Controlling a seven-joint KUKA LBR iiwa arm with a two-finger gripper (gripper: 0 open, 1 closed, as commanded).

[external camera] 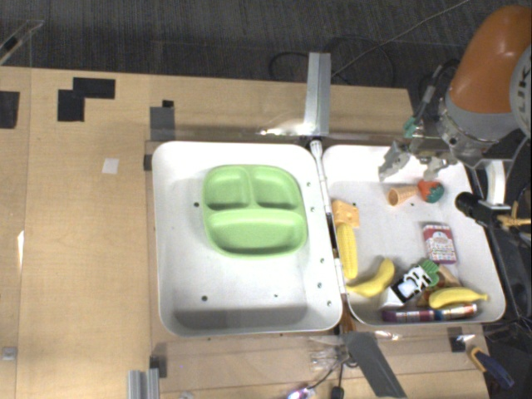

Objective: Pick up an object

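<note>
Several small objects are lying in the right bin point(490, 248): a toy ice-cream cone point(403, 194) and an orange-and-green carrot piece point(430, 191) near the back, a red card box point(439, 243), three bananas point(374, 279) and a marker point(428, 312) toward the front. Just above the cone, the end effector point(413, 160) is hovering with fingers spread apart, gripping nothing. A green divided plate point(252, 208) is sitting in the left bin point(179, 281) on the worktop point(75, 248).

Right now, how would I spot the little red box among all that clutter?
Look in the right-hand bin, on its right side. The red box lies flat below the carrot and above the bananas. It is the only rectangular red thing there, with a white label.
</note>
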